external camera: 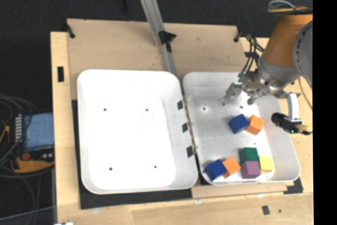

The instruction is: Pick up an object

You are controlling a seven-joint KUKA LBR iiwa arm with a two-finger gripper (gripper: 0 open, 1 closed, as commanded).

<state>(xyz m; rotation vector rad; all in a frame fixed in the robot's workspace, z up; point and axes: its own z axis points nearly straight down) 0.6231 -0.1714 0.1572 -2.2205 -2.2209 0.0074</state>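
The gripper [241, 93] hung open with nothing in it, at eleven o'clock from the blue block [238, 124], ready to grab.

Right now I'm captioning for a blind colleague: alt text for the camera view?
The tool hangs over the right bin, above a blue cube and an orange cube. Five more coloured cubes sit along that bin's near edge.
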